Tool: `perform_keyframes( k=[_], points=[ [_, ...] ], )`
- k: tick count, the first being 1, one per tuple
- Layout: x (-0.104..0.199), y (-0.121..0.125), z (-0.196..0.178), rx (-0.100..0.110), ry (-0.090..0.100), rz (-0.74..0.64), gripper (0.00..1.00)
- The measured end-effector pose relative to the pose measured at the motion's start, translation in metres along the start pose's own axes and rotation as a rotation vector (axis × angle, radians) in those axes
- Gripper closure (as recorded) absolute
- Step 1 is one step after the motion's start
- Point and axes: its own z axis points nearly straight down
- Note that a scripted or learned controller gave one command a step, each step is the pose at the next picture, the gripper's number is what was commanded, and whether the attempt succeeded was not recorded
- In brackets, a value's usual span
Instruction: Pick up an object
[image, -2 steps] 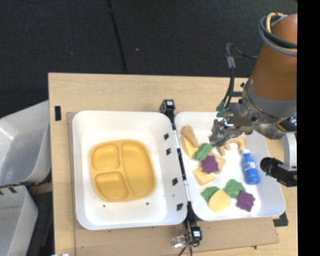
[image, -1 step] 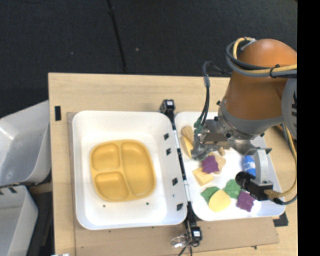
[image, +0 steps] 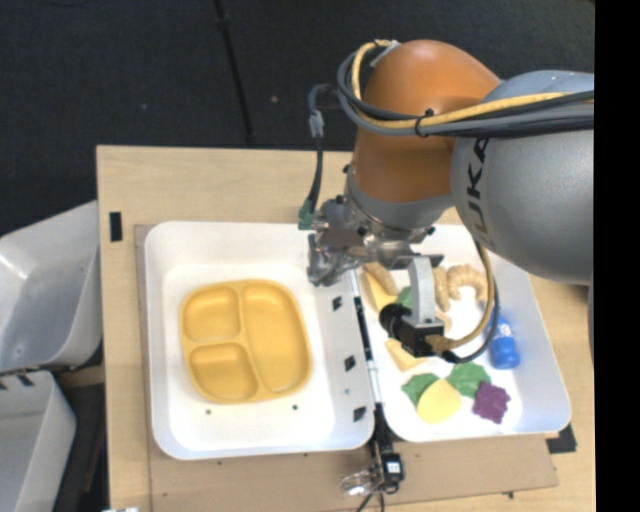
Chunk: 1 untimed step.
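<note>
The gripper (image: 330, 258) is held over the right bin's (image: 545, 400) inner edge; open or closed cannot be told. The pale yellow wedge (image: 378, 288) is spotted just beside it, toward the view's right.

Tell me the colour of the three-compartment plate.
The plate is plain yellow, clearest in the camera view.
</note>
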Motion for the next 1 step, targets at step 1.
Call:
perform_keyframes(
  k=[1],
  points=[
    [0.0970,-0.0148,0.0998,0.011,-0.002,-0.001,1.00]
  ],
)
